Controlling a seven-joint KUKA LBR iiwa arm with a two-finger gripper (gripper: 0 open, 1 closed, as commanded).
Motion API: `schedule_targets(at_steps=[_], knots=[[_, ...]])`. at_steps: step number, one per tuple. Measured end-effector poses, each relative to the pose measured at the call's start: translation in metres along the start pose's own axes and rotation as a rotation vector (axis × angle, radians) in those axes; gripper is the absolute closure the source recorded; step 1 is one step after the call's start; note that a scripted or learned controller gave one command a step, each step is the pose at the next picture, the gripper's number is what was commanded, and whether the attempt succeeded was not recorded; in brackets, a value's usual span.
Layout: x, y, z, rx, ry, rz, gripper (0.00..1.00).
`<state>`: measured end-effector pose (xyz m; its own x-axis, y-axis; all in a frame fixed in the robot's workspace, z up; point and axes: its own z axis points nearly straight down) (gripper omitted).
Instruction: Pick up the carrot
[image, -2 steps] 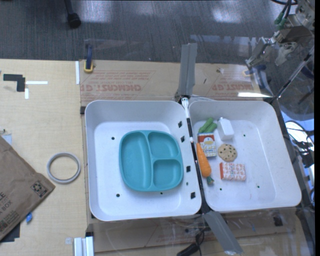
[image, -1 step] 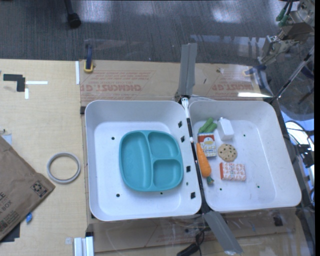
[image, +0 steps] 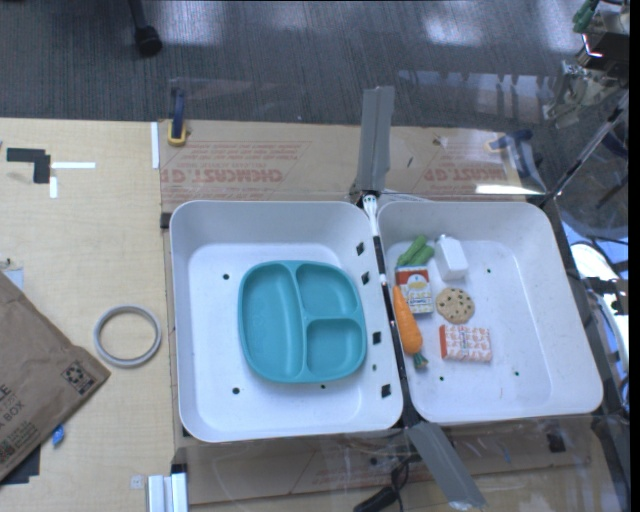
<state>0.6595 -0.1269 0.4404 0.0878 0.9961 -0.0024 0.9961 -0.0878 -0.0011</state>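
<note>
Where the right bin (image: 480, 212) meets its left wall, the carrot (image: 406, 322) lies (green tip nearest). Tool state: cannot tell.

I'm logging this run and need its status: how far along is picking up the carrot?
Nothing looks done yet. The orange carrot with a green top lies in the right white bin, against its left wall, beside the round cookie. Nothing is in hand. Reaching, gripping and lifting the carrot all remain.

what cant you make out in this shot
- Print on the small carton, camera view: too small to read.
- Wrapper text: blurred.
- Carrot leafy end: tiny, against the bin wall.
- Cardboard box: cut off by the left edge.
</note>
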Motion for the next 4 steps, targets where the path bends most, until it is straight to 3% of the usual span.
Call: schedule_targets(at_steps=[1, 2, 3, 4], knots=[[-0.021, 0.002, 0.000, 0.002, 0.000, 0.441, 1.00], [-0.089, -0.011, 0.001, 0.004, -0.001, 0.916, 1.00], [-0.089, -0.011, 0.001, 0.004, -0.001, 0.916, 0.00], [-0.089, -0.011, 0.001, 0.005, -0.001, 0.916, 0.00]])
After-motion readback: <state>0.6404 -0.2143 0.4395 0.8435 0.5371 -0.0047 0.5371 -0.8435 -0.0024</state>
